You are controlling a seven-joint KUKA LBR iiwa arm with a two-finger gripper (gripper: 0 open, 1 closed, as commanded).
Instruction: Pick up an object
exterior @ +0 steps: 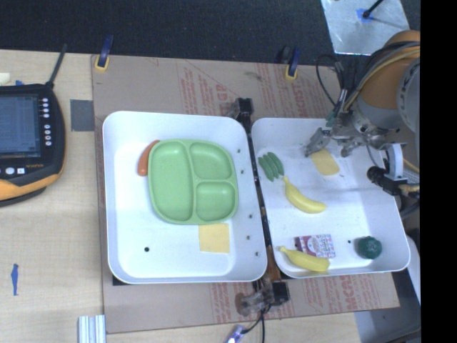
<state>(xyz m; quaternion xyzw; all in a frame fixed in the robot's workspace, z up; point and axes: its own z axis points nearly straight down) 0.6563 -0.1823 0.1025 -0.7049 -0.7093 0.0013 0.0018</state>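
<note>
Claw (330, 143) low over the right bin (371, 213), upper right of the frame, fingers spread to either side with nothing between them. Pale yellow slice (325, 163) flat on the bin floor just below the claw in the picture, a shade toward the frame's lower left, near enough that its upper edge seems to meet the fingertips. Long axis slanted, upper left to lower right. Probably a short drop down-frame to straddle it. Banana (305, 199) farther down-frame, green pod (271, 166) off to the left.
</note>
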